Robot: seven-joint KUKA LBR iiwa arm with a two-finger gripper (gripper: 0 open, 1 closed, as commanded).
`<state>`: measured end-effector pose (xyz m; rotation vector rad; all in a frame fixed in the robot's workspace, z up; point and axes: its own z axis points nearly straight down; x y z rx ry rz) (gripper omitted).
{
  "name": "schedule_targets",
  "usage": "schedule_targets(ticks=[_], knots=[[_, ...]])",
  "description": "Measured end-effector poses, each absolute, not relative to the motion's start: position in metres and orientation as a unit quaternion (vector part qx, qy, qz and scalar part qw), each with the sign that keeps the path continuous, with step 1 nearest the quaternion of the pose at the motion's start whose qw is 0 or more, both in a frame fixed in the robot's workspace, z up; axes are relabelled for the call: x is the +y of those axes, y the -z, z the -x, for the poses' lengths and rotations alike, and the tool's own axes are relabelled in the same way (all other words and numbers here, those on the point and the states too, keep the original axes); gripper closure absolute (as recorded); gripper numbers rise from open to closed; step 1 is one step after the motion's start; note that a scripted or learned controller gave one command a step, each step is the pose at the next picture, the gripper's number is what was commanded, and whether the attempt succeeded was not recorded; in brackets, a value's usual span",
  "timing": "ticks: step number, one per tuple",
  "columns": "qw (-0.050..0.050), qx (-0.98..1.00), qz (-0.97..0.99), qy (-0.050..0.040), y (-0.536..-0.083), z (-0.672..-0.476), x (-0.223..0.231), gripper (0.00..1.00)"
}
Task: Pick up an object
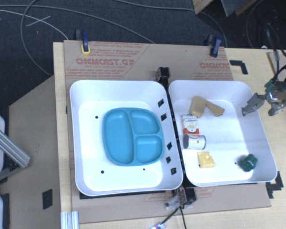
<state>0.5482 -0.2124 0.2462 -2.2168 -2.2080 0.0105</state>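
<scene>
two white bins are set side by side on the surface point(62, 128). left bin point(81, 142): one blue divided plate point(132, 136). right bin point(260, 147): one tan wedge point(214, 109), one tan block point(197, 107), one red-and-white can point(191, 133), one yellow block point(206, 160), one dark green object point(248, 162). the hand point(263, 107) is seen released at the right bin's far right rim, nothing grasped.

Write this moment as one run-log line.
gripper: open, over right bin rim, holding nothing | right bin: tan piece, can, yellow block, green object | left bin: blue tray

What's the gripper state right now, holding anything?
Gripper: open, holding nothing, at the right bin's right rim, apart from the items inside.
</scene>
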Motion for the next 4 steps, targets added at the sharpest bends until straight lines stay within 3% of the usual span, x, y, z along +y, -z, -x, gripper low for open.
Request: schedule_targets(ticks=[1, 4], knots=[[0.0, -0.707, 0.707, 0.0, -0.254, -0.551, -0.212, 0.0], [0.002, -0.708, 0.707, -0.0004, -0.109, -0.562, -0.221, 0.0]])
